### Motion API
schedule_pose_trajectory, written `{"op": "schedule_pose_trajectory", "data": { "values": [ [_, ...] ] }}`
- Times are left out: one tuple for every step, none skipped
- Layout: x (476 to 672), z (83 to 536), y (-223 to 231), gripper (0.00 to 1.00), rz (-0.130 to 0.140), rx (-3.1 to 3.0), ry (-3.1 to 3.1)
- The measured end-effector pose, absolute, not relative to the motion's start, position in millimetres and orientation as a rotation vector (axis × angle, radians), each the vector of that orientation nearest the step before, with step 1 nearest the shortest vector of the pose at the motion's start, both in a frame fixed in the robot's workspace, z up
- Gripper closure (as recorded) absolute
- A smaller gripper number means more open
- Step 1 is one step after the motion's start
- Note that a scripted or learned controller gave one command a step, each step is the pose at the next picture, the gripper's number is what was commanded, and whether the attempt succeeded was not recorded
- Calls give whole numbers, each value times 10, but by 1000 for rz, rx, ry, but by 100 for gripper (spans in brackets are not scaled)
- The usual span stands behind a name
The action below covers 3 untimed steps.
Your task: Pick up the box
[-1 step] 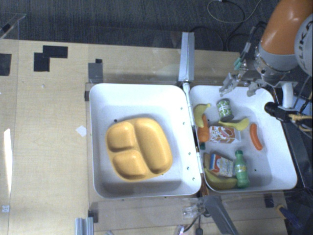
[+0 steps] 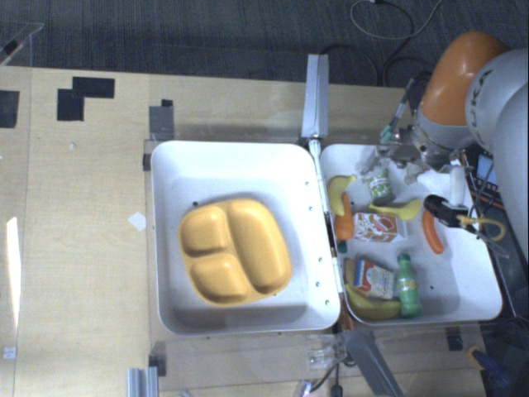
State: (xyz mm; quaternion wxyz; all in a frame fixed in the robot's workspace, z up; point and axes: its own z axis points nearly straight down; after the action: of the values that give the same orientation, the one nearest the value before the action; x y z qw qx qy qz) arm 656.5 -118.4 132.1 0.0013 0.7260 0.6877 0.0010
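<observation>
Two small cartons lie in the right bin (image 2: pixel 479 300). One is a white and orange box (image 2: pixel 376 226) near the bin's middle. The other is a colourful box (image 2: pixel 375 280) closer to the front, resting on a banana (image 2: pixel 370 308). My gripper (image 2: pixel 393 154) hovers over the bin's far side, above a small green-labelled can (image 2: pixel 380 189) and well behind both boxes. Nothing shows between its tips.
Also in the right bin are a green bottle (image 2: pixel 405 284), a red sausage (image 2: pixel 432 233), an orange carrot (image 2: pixel 341 224) and two more bananas (image 2: pixel 338 190) (image 2: pixel 400 210). A yellow divided plate (image 2: pixel 235 248) fills the middle of the left bin (image 2: pixel 169 222).
</observation>
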Motion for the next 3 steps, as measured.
{"op": "schedule_pose_trajectory", "data": {
  "values": [
    [6732,970,-834,0,14,2270,2154],
    [5692,1055,-1304,0,6,2190,2246],
    [5868,1939,-1591,0,7,2112,2316]
  ]
}}
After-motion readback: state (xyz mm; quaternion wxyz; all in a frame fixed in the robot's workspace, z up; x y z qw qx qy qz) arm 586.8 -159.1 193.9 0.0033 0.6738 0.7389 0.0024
